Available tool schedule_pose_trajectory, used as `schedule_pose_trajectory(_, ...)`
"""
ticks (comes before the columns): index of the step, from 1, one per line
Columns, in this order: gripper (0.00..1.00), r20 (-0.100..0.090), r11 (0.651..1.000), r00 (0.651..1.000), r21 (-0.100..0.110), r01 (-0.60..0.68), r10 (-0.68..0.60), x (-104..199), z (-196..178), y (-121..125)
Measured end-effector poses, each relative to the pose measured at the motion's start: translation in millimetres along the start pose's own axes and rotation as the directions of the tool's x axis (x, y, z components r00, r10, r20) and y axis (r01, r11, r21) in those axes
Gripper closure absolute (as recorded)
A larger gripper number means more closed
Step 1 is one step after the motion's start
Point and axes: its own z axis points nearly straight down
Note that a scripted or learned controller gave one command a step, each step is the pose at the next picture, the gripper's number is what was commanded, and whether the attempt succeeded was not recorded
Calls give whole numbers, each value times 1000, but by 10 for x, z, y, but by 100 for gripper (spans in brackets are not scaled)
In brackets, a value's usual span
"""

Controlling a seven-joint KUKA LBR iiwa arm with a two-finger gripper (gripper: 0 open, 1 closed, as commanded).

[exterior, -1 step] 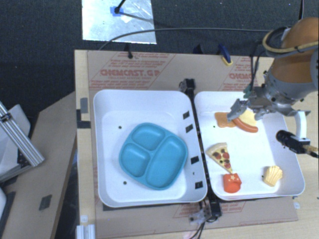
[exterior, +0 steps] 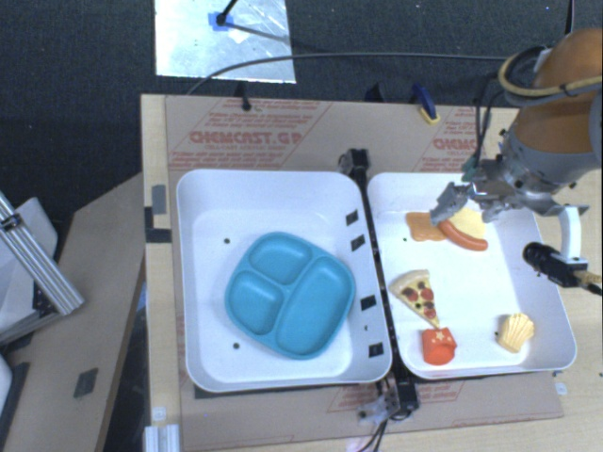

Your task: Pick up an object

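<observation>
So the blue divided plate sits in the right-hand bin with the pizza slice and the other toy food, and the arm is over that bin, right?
Not quite. The camera view shows the blue divided plate alone in the left bin. The pizza slice and other toy food lie in the right bin, and the gripper is over that bin.

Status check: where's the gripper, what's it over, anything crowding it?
Gripper low in right bin, at hot dog. Nothing seen held. Orange piece close beside; pizza slice apart.
</observation>
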Motion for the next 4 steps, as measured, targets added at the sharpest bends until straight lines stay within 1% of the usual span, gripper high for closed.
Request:
schedule_pose_trajectory(1,0,-1,1000,1000,4,-1,1,97,569,4)
schedule_pose_trajectory(2,0,-1,1000,1000,5,-2,2,81,1168,69)
schedule_pose_trajectory(3,0,-1,1000,1000,4,-3,3,85,1635,68)
schedule_pose_trajectory(4,100,0,1000,1000,-1,-2,2,81,1505,83)
